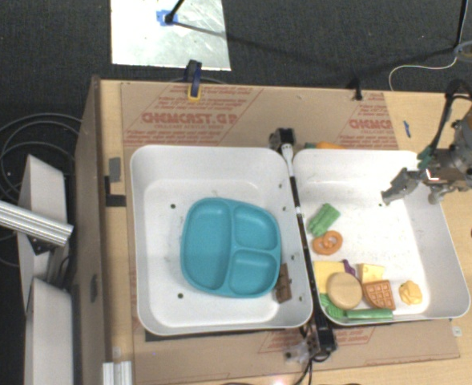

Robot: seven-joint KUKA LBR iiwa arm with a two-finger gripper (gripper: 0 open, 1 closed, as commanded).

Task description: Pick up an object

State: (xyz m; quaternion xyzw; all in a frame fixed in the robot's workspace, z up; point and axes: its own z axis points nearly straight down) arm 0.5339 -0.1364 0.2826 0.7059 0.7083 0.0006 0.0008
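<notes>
Nearest the camera, along the front edge of the right bin (428, 215), the toy food lies packed together: a tan round piece (344, 290) resting on a yellow slab (324, 275), a brown waffle (379, 294) touching a small yellow wedge (372, 273), a yellow nugget (410, 292) just beside them, and a green strip (362, 314) against the front wall. A little farther back sit an orange ring (327, 243) and a green pod (324, 218), close to the divider. Across that divider, the left bin (159, 215) holds a blue divided plate (231, 247), with a small brown piece (284, 283) at its right edge.

Farther back still, the gripper (399, 186) hangs over the bare rear part of the right bin, well apart from every item. Whether its claw is apart or together I cannot tell; it reads as one grey shape at this angle.

No object is in its grasp, so the pick looks not yet made. The likely trouble is the crowding at the front: a descent there could land on two pieces at once or shove them into the wall. The ring and pod stand freer, though near the divider.
</notes>
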